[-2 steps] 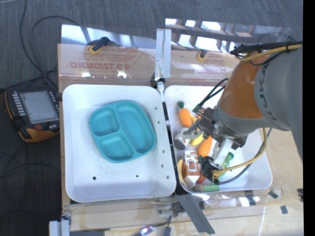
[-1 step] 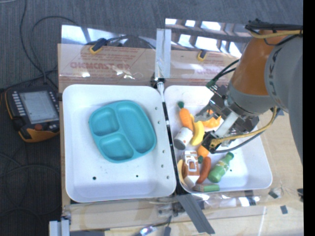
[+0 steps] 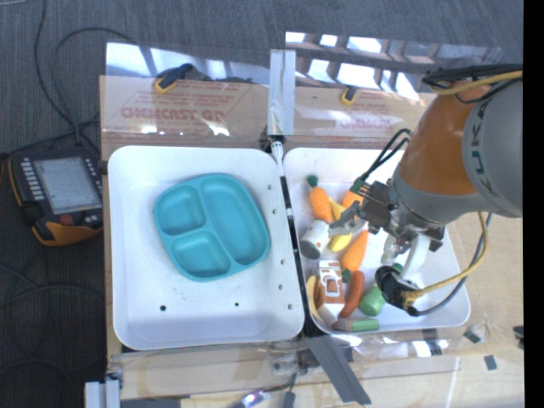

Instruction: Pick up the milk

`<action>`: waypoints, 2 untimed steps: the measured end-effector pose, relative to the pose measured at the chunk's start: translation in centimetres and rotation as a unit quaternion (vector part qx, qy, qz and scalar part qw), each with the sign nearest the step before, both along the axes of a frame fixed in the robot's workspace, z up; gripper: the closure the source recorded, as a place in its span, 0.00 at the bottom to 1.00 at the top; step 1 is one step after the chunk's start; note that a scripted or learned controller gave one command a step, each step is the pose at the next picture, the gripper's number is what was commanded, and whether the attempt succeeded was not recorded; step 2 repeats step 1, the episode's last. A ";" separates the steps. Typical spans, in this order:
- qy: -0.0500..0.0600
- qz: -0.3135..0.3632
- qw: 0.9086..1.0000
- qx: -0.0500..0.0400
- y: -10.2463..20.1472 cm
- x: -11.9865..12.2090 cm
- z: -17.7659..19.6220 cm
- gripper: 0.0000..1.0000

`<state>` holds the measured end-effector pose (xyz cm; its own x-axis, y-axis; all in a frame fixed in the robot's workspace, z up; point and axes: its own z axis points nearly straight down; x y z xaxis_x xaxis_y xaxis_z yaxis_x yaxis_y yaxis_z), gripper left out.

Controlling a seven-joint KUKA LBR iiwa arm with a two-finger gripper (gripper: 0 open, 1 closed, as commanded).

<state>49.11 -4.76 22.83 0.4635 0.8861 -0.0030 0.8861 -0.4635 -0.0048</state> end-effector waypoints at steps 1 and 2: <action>0.000 -0.004 1.000 0.000 0.6 -0.8 -4.1 0.00; 0.000 -0.004 1.000 0.000 0.6 -0.8 -4.1 0.00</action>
